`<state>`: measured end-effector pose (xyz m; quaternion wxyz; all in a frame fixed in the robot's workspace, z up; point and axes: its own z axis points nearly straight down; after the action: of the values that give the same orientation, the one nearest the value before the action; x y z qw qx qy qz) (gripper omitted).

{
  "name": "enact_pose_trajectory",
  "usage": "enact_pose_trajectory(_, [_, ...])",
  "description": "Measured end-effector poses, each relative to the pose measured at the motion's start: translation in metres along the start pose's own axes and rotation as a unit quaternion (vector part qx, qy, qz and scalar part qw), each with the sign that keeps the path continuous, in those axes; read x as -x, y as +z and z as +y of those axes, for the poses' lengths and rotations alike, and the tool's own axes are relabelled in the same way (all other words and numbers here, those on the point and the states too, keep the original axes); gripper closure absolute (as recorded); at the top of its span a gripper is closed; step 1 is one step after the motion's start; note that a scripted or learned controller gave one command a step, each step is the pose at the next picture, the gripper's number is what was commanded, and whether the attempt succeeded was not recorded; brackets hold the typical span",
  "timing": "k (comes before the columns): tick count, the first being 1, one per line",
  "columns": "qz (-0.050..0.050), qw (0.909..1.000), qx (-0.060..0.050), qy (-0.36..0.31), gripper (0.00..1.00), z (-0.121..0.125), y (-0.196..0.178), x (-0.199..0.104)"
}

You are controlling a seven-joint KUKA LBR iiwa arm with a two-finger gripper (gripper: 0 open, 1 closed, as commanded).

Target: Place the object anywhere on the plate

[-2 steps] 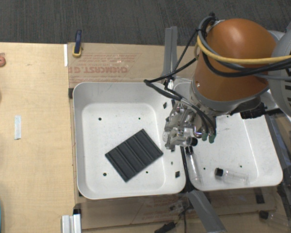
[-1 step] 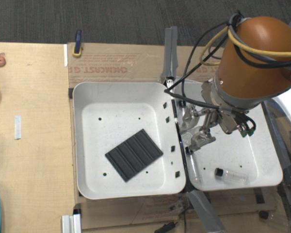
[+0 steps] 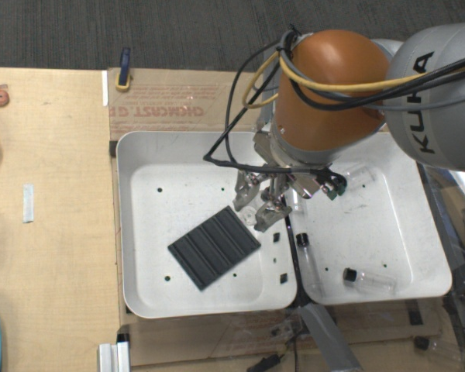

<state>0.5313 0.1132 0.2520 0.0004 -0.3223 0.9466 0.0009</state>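
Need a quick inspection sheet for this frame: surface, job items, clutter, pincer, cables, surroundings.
Surface: two shallow white bins side by side, left bin and right bin, on a cardboard sheet.
Job's things: dark ribbed plate lies flat in the left bin; small clear vial with a black cap lies in the right bin.
Clutter: nothing seen in the bins beyond these.
Grippers: pincer hangs over the left bin near the plate's upper corner; nothing visible between its fingers.
Cables: black and yellow cables loop from the arm to the wrist.
Surroundings: wooden bench at left, blue clamp on the cardboard edge.
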Motion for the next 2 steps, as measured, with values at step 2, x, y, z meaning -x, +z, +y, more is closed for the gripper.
enact_pose_trajectory(2, [0.000,0.9531,0.001,-0.303,1.00,-0.051,-0.003,-0.076])
